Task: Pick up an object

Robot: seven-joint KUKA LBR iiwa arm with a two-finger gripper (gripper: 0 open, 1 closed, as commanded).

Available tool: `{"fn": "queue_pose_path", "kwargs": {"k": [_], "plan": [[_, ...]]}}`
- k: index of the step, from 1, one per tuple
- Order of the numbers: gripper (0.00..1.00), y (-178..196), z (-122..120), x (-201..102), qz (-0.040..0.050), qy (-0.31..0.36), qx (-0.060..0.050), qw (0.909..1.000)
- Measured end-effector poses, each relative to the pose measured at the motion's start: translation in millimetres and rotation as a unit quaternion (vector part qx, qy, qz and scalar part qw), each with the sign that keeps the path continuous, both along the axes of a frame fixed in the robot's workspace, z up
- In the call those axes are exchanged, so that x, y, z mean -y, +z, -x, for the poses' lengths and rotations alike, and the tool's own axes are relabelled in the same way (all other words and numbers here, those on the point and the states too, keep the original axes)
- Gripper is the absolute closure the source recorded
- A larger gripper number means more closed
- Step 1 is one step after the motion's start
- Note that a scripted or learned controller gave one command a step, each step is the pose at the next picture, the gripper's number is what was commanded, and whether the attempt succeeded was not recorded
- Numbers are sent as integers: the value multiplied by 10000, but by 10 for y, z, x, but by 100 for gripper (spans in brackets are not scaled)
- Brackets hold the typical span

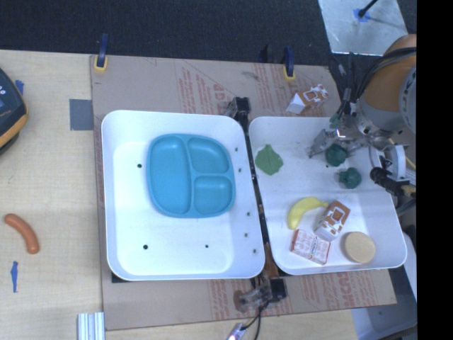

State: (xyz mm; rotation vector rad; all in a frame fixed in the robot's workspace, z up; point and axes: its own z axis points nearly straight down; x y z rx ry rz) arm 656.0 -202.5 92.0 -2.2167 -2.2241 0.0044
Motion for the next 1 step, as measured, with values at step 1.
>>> {"fn": "queue_pose_path", "kwargs": {"k": [1], "plan": [[100, 109, -4, 4, 4, 10, -3, 10000]]}}
